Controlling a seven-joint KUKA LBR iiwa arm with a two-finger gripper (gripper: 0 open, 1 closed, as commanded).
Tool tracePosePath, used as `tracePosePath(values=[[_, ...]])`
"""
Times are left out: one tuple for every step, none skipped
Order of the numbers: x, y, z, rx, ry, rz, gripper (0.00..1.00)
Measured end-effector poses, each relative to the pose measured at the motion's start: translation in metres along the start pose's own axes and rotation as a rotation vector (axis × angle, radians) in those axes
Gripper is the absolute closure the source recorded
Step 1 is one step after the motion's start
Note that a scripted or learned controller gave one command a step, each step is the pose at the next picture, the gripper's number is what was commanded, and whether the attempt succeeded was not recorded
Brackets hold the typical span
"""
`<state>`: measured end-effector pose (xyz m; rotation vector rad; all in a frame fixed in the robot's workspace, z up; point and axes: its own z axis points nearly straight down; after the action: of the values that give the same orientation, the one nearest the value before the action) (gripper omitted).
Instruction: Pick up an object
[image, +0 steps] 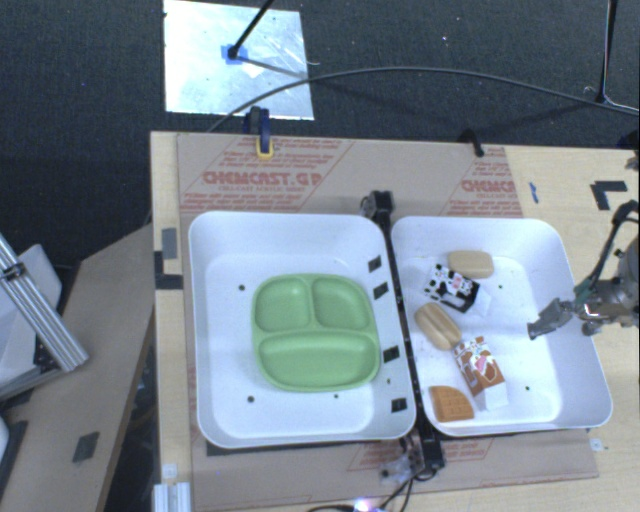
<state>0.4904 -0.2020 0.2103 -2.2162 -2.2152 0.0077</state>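
The right bin (560, 250) holds several small items. A pale oval bun (470, 263) lies at the back, with a black-and-white carton (452, 286) just in front of it. A tan bread roll (437, 324) sits near the bin's left wall. A brown-and-white carton (481, 368) and an orange toast slice (452, 403) lie toward the front. My gripper (548, 322) hangs over the right side of this bin, apart from all the items, with nothing visibly in it.
In the left bin (215, 300) rests a green divided plate (316, 331). Black clips (390, 355) line the seam between the bins. A cable (420, 70) runs across the dark floor behind the bench, and a metal frame (40, 310) stands at the left.
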Motion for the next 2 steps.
tracePosePath(values=[[0.000, 0.003, -0.005, -0.010, -0.003, -0.004, 0.00], [-0.001, 0.012, 0.041, -0.008, -0.002, -0.002, 0.00]])
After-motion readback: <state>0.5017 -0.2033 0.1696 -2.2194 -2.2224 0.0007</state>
